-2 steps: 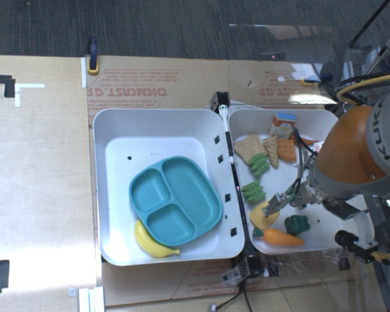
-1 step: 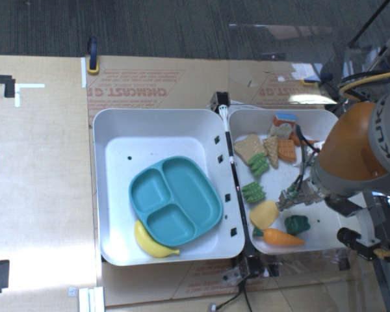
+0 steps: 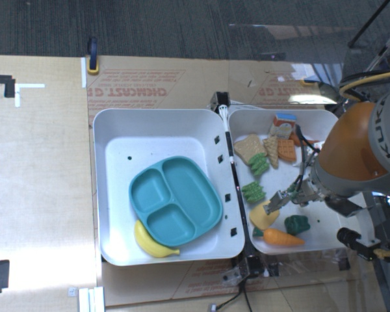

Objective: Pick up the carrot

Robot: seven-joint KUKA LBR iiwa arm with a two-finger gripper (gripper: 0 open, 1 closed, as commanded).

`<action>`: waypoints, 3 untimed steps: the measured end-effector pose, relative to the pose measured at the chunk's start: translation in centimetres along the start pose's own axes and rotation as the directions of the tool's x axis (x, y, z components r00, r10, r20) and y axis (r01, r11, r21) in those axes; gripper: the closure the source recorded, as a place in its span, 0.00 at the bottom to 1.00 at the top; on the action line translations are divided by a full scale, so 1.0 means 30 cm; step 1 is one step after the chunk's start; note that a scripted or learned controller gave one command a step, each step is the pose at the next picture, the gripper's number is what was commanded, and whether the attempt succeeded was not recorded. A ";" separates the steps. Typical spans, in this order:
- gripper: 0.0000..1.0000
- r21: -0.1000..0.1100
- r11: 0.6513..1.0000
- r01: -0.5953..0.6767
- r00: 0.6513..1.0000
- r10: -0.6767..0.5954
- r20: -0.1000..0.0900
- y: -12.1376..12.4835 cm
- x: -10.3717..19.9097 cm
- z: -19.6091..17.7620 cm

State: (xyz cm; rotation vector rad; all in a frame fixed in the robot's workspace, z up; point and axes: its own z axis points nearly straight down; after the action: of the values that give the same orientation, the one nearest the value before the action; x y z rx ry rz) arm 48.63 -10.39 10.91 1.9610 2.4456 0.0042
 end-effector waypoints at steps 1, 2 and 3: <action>0.00 0.007 0.987 -0.158 0.987 0.158 -0.005 -0.024 0.011 0.060; 1.00 0.005 0.987 -0.159 0.987 0.159 -0.004 -0.018 0.007 0.031; 0.00 0.005 0.987 -0.159 0.987 0.159 -0.003 -0.018 0.007 0.031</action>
State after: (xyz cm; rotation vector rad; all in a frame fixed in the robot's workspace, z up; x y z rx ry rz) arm 48.06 -10.30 9.96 2.1540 2.2857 0.0034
